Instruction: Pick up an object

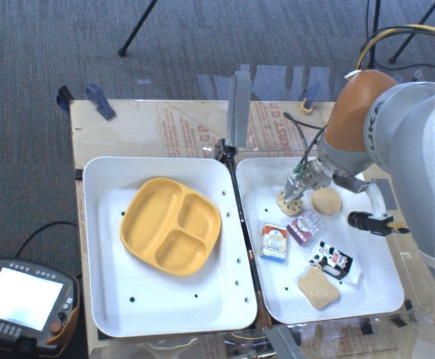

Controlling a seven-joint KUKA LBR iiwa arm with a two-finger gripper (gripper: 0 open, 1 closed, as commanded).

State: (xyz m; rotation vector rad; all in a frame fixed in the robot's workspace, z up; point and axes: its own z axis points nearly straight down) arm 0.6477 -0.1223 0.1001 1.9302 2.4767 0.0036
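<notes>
My gripper [297,189] reaches down into the right bin [262,182], near its back left part. Its tip is right over a small round brown cookie [289,204], touching it or just above it; I cannot tell which. Just right of the gripper lies a tan round bun [326,201]. In front of it are a purple packet [305,227], a red and white carton [274,242], a black and white cow-patterned carton [331,260] and a tan slice of bread [318,287].
The left bin [105,275] holds a yellow divided plate [171,225]. A grey post [238,114] stands behind the wall between the bins. The arm's big grey body [404,140] hangs over the right bin's back right corner.
</notes>
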